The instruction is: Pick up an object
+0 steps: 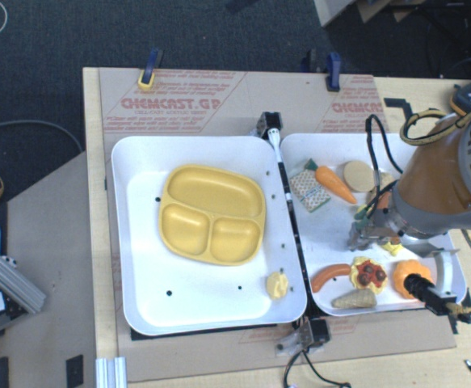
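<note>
I hang low over the right bin (324,148) beside the small pizza (368,273), a likely pick; whether my jaws (370,234) are parted I cannot tell.

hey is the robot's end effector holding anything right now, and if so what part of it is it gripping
It cannot be told. The end effector is low in the right bin, just above the small pizza toy, but nothing is visibly between its tips.

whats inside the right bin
The right bin holds a carrot, a checked packet, a round beige piece, a red sausage, a small pizza and an orange. The arm covers the bin's right part.
</note>
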`<state>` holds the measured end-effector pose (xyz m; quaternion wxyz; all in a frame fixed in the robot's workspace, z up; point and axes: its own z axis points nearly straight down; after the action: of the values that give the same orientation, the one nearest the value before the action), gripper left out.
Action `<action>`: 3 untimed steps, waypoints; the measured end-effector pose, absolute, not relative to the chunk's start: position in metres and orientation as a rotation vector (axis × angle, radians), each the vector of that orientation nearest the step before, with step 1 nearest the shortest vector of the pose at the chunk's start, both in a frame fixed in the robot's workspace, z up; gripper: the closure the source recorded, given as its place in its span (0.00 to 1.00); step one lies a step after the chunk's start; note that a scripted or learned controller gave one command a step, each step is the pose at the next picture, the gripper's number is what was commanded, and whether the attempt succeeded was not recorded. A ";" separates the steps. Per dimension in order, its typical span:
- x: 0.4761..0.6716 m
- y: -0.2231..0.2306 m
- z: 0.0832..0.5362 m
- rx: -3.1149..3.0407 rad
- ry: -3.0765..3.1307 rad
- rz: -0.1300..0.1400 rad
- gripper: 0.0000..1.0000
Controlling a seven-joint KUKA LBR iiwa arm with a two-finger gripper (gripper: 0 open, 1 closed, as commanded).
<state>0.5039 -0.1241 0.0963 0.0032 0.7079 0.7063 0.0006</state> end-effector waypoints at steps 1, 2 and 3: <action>0.505 -0.132 0.157 2.218 2.217 0.003 1.00; 0.508 -0.124 0.203 2.216 2.220 0.004 1.00; 0.509 -0.124 0.226 2.217 2.220 0.003 1.00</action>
<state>0.5086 -0.1241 0.2257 0.0018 0.7066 0.7076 0.0008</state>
